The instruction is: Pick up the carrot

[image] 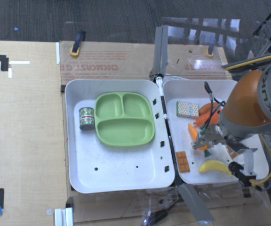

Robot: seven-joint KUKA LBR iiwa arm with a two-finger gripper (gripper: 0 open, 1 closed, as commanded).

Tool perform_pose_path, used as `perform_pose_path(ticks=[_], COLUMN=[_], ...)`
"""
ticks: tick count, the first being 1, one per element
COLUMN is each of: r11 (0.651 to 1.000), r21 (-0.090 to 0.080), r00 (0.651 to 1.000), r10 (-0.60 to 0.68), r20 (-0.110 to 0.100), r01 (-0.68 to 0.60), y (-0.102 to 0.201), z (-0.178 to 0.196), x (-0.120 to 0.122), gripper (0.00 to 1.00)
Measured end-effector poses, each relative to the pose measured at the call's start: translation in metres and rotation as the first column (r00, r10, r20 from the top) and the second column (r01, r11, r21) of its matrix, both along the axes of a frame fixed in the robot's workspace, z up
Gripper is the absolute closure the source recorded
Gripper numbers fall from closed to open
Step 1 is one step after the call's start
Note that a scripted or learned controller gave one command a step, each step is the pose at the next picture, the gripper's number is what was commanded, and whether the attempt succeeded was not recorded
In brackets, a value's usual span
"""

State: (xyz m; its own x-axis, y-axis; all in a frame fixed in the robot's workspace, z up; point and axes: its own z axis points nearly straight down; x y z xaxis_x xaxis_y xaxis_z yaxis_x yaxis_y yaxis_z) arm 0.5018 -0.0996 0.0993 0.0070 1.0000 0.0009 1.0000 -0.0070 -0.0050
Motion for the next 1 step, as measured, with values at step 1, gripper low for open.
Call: perform_pose_path(ticks=[1], r11=[0.999], r21=[-0.002], r00=[0.999], r10=[0.050], r20=[0.003], r01=[-0.050], y=[0.0934], z=[0.0914], x=[-0.0096], gripper=[1.00])
